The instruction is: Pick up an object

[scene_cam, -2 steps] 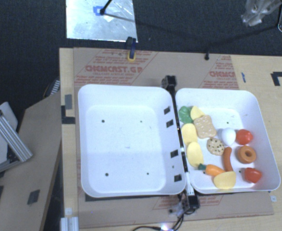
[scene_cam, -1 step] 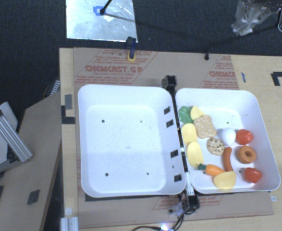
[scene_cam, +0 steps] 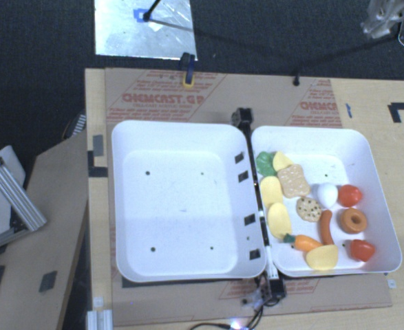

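Two shallow white plastic bins (scene_cam: 181, 205) are looking smooth, faintly glossy. Small toy foods of shiny moulded plastic (scene_cam: 312, 208) are catching light. Flat brown cardboard sheet (scene_cam: 257, 95) is showing matt under red print. Dark floor carpet (scene_cam: 36, 47) is appearing rough.

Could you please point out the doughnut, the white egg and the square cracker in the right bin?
doughnut (scene_cam: 354, 221): camera view, on its brown ring.
white egg (scene_cam: 326, 194): camera view, on its middle.
square cracker (scene_cam: 294, 181): camera view, on its top face.

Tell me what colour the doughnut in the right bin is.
Brown, with a hole in the middle; the doughnut shows clearly in the camera view.
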Robot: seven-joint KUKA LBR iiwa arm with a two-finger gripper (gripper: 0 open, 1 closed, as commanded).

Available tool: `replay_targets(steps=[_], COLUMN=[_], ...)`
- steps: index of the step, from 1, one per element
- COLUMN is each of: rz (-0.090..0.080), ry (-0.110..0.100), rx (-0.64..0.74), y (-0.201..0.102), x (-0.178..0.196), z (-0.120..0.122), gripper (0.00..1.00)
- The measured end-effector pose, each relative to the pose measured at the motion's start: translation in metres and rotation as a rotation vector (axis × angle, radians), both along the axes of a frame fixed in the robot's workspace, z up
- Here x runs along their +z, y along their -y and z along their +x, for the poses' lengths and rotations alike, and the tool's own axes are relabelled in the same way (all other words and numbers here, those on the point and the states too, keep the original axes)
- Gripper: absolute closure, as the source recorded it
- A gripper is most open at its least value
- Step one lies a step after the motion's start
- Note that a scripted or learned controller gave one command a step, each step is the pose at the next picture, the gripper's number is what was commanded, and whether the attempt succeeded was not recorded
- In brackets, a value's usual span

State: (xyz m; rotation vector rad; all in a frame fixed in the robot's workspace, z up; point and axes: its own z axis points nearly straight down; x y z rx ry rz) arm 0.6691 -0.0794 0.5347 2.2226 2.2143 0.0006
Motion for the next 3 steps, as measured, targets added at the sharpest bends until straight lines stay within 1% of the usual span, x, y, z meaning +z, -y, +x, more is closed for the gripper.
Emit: replay_targets(steps=[1, 2, 3], rz=[0.001, 0.004, 0.000], ry=[0.001, -0.001, 0.000], rx=[0.001, 0.011, 0.001], y=[0.043, -0.006, 0.050], x=[0.001, 0.001, 0.000], z=[-0.001, -0.047, 0.000], gripper=[1.00, 1.00, 1.00])
